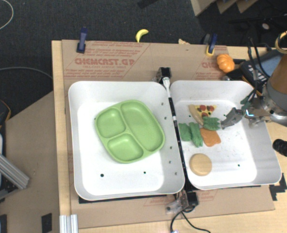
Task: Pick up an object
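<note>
Hovering low in right bin, near its right wall: gripper, tip just beside green item. Cannot tell how far open; nothing visibly held. Risking a miss or a double grab, with items crowding together mid-bin. Sitting in right bin: pizza slice, green pieces, orange piece, tan disc. Lying in left bin: 1 green tray with 3 wells.

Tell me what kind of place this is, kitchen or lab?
Most likely a robotics lab bench, not a kitchen: two white bins clamped to a board, toy food such as a pizza slice and cookie, and a green divided plate under the gripper.
</note>
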`<state>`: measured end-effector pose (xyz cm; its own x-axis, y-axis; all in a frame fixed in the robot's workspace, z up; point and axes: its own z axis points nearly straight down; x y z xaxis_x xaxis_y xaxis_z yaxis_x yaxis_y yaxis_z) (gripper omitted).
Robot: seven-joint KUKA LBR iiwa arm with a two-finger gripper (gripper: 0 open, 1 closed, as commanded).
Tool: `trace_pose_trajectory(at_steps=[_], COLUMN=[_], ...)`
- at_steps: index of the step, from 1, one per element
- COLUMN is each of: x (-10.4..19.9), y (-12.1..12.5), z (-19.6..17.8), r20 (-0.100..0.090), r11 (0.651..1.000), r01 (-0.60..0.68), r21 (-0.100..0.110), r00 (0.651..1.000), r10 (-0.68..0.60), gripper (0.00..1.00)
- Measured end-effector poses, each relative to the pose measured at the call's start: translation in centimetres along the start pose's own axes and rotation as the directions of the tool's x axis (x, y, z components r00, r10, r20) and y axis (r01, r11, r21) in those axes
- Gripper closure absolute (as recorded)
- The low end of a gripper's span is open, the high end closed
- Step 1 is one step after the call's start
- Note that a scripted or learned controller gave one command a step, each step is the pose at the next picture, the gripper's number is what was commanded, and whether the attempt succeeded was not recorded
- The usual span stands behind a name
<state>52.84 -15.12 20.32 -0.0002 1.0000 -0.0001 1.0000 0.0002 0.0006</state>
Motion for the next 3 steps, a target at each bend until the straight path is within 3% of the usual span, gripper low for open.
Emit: trace_pose_trajectory(at_steps=[1, 2, 3], x=[4.2, 3.8, 6.7], y=[2.3, 2.7, -0.9], z=[12.2, 10.0, -3.5], r20=[0.000, 0.006, 0.000], r11=[1.000, 1.000, 1.000], r01=[0.001, -0.004, 0.003], r21=[-0.003, -0.021, -0.010], r00=[1.000, 1.000, 1.000], r10=[-0.001, 0.004, -0.003], gripper=[0.00, 1.00, 1.00])
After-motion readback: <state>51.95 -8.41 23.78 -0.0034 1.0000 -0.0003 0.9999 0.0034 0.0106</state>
